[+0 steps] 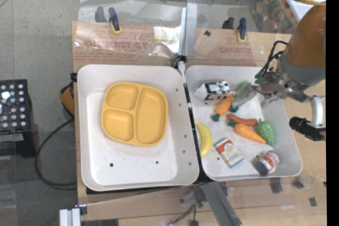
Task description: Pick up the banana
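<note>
**Yellow banana parked at the left edge of the right bin, my gripper's over the far side**

Yellow curved banana (204, 138) is lying in the right shallow white plastic bin (294, 165), tight against its left wall, right by the divider btw the two bins. Nothing is on top of it afaict, and it's apart from the other stuff.

My gripper (248, 93) is over the upper middle of that same bin, reaching in from the right w/ the grey arm (302, 69) and its orange band (312, 34) behind it. Can't tell if it's spread or closed from this angle, too blurry and dark at the tip. It's hovering near a green leafy toy thing (243, 87) and the small orange plastic carrot (224, 106), well apart from the banana.

Other stuff in the right bin: a black and white toy car-ish item (216, 89) up top, a second longer orange plastic carrot (249, 132) w/ a bumpy green plastic piece (266, 132) beside it on the right, a small white and red carton (229, 152) near the front just right of the banana, and a little red and white can (268, 161) lying toward the front right corner.

Left shallow white plastic bin (95, 161) has a yellow plastic divided plate (135, 114) w/ three compartments, sitting roughly in the middle.
</note>
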Robot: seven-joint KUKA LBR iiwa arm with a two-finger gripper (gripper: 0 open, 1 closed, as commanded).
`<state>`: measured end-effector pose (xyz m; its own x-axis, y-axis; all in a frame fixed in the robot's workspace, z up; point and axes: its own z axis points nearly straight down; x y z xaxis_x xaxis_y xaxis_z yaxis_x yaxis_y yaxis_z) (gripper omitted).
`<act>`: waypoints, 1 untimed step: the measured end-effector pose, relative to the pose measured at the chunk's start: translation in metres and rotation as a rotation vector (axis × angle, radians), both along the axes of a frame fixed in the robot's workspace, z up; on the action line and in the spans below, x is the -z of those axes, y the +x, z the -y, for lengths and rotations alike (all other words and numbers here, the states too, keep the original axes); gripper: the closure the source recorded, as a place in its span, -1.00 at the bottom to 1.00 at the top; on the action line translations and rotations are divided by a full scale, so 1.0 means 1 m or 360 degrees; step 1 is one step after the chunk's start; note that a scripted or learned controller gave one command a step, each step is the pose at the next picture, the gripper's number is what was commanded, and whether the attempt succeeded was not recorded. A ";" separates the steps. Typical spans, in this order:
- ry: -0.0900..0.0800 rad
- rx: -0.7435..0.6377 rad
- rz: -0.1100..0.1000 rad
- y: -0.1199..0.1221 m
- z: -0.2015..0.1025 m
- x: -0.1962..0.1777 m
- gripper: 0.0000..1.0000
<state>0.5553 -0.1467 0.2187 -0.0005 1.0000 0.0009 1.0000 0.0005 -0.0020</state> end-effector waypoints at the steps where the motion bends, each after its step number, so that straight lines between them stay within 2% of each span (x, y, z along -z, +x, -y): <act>1: 0.0000 0.0166 -0.0007 -0.067 -0.055 0.099 -1.00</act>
